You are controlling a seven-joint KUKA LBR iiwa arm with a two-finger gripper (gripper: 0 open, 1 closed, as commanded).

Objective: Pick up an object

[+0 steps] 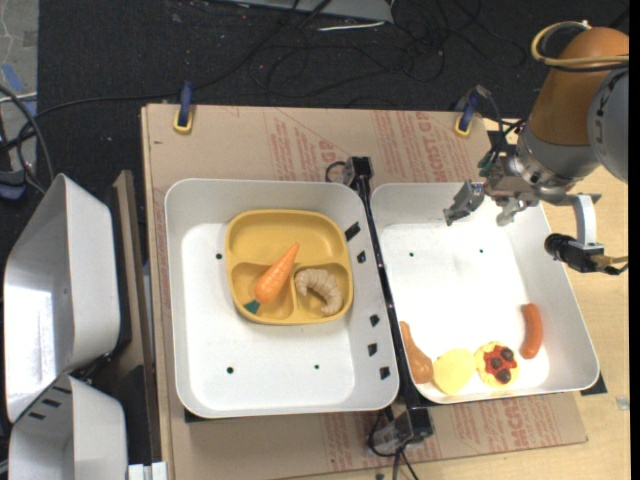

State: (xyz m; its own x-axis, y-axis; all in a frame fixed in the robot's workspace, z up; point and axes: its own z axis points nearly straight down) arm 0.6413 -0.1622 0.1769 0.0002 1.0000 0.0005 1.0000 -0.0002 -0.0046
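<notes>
Along the right bin's (560, 298) near edge lie a drumstick (416, 353), a yellow round piece (454, 369), a small pizza (497, 362) and a sausage (531, 329). Over that bin's far end hangs the gripper (485, 206), fingers spread apart with nothing between them. Beside it, the left bin (200, 348) holds a yellow divided plate (250, 233) with a carrot (276, 274) and a shrimp (322, 288).
</notes>
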